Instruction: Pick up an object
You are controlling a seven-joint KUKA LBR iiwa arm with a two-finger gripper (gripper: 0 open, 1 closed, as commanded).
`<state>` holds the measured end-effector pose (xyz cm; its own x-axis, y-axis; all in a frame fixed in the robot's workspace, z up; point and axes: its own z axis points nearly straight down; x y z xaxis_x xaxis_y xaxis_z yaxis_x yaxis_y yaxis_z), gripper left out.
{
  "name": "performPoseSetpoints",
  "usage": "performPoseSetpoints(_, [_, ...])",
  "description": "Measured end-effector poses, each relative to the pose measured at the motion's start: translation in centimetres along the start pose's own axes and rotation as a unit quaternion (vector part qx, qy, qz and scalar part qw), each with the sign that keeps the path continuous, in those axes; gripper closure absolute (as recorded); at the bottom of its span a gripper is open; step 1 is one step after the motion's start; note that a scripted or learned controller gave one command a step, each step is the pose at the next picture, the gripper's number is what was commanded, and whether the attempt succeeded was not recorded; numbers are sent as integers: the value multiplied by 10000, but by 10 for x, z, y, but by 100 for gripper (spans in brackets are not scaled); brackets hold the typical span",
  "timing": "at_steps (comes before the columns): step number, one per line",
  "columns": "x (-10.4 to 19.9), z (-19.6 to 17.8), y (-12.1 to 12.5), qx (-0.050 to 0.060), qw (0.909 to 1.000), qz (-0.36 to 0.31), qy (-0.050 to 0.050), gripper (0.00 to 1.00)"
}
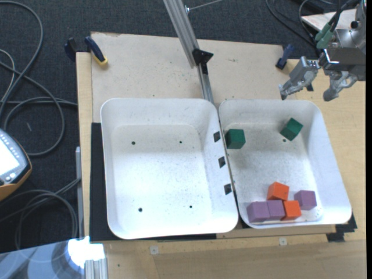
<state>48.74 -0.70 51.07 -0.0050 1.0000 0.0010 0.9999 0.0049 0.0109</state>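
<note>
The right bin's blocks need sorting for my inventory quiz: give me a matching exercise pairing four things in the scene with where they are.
Things:
1. Green block at
2. Green block at
3. Orange block
4. Gripper

Places:
A. Above the bench, beyond the right bin's far rim
B. Against the right bin's left wall
C. Near corner, among purple blocks
D. Far part of the right bin, tilted, apart from the walls

Pairs: 1-B, 2-D, 3-C, 4-A
</note>
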Motion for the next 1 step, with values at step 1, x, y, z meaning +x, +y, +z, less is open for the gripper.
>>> performPoseSetpoints(1, [-7,28,17,75,10000,32,-8,0])
